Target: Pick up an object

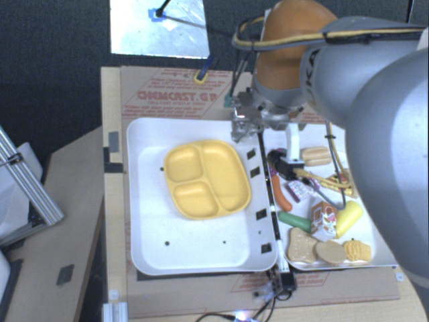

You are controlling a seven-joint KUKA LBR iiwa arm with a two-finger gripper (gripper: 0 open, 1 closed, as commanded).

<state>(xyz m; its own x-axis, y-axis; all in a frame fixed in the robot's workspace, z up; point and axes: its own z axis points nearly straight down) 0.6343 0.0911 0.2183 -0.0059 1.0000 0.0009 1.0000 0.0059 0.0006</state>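
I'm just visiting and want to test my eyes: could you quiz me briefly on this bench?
1. True or false: the yellow divided plate lies in the left bin.
2. Which bin holds the heap of toy food, left or right?
3. What lies closest to the right bin's near edge: A) slices of toy bread, B) a blue cup, C) a spoon?

Key: 1 true; 2 right; 3 A. The hand hangs over the far end of the divider between the bins.
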